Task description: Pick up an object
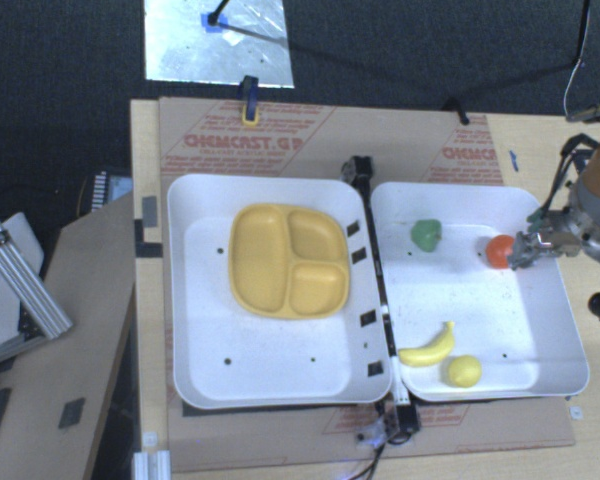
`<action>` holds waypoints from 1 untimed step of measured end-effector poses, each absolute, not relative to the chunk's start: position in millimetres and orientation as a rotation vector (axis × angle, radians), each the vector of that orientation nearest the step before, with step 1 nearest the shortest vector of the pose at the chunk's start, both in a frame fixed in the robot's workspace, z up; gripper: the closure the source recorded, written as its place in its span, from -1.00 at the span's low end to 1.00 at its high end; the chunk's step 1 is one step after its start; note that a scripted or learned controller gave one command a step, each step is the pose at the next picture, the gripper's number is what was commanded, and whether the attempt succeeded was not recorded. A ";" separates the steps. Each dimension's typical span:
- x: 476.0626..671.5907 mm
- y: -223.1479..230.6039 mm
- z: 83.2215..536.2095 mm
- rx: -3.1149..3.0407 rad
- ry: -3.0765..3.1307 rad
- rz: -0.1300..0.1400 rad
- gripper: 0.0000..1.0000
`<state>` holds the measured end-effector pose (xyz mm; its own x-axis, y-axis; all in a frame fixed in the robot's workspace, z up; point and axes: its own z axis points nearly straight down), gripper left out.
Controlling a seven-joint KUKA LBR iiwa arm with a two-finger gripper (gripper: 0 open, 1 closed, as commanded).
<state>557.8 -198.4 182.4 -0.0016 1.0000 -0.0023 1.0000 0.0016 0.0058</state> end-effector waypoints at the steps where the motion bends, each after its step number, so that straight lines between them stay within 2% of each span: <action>1: 555.7 -194.2 244.9 2.211 2.222 0.005 1.00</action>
<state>555.7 -194.2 244.9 -0.0049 1.0000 -0.0024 1.0000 0.0050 0.0066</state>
